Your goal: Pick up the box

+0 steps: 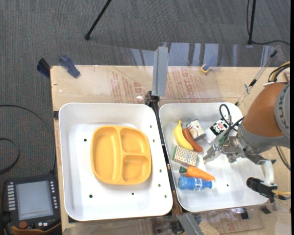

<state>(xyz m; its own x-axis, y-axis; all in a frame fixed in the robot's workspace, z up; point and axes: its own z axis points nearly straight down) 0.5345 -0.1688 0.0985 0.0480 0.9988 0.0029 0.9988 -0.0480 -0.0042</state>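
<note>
I'm looking at a robotics lab — grey carpet floor, tripod legs, a teach pendant with loose cable, and a taped-up tabletop carrying two white bins under the arm

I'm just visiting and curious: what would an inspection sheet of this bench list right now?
Surface: two white bins side by side, left bin and right bin.
Job's things: small patterned box in the right bin, beside the banana; not held.
Clutter: carrot, blue bottle, sausage, small can; yellow divided plate in the left bin.
Grippers: gripper low in the right bin, right of the box; fingers unclear.
Cables: black cable on the floor, left.
Surroundings: handheld control pad, grey carpet, stand legs.
</note>
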